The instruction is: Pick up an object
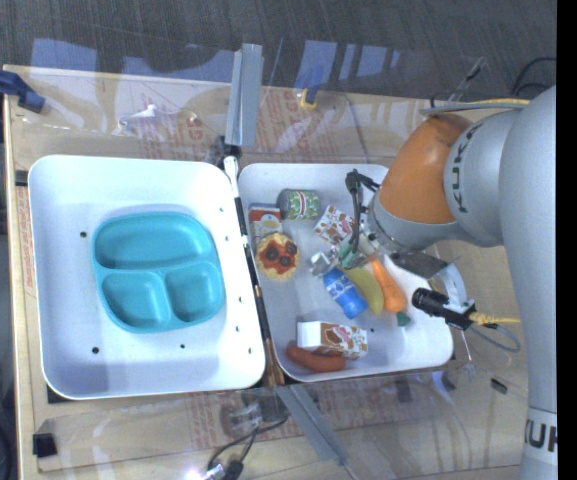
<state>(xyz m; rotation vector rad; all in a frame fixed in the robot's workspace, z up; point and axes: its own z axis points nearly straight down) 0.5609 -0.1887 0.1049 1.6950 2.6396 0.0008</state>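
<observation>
While the arm's orange band covers the right bin's (438, 343) far corner, the gripper (330, 261) blurs among glossy packets. Its grip is unreadable.

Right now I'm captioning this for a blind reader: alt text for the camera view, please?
A grey and orange arm reaches from the right into the right bin, its gripper low among toy food: a can, pizza, carrot, sausage. The left bin holds a blue tray.

"KU" on arm (468, 183), again lower right
</observation>
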